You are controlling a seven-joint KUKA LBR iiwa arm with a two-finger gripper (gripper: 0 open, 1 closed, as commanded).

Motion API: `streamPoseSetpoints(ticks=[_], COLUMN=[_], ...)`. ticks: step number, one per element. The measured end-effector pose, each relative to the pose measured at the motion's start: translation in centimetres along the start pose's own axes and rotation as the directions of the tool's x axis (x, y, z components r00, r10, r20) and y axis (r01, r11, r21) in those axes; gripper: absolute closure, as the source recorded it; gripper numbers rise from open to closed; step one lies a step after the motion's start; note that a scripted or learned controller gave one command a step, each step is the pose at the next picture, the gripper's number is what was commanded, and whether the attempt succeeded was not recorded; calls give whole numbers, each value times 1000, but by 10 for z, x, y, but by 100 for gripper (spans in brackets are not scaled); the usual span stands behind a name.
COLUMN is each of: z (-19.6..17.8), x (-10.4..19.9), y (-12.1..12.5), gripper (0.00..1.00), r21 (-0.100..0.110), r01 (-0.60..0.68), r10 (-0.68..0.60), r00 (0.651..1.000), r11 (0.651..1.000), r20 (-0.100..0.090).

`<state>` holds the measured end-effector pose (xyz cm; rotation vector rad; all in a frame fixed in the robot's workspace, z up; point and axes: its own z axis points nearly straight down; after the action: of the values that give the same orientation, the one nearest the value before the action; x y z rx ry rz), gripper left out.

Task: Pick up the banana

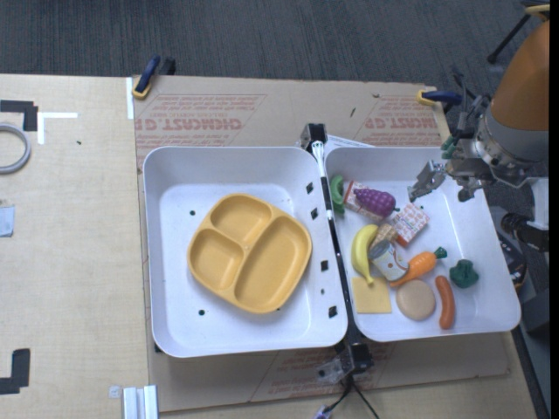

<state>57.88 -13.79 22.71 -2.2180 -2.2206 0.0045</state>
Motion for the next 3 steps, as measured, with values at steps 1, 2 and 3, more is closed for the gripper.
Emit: streamPoseSetpoints(ticks=[1, 2, 3], z=[37, 133, 125], x=[103, 42, 40], y=[-32, -8, -8], gripper=[0, 0, 100], r21=[0, -5, -6], r01=[65, 95, 92], r10=[-65, -95, -92], r00=[998, 995, 996], r11=[998, 995, 996], r20=[0, 1, 4])
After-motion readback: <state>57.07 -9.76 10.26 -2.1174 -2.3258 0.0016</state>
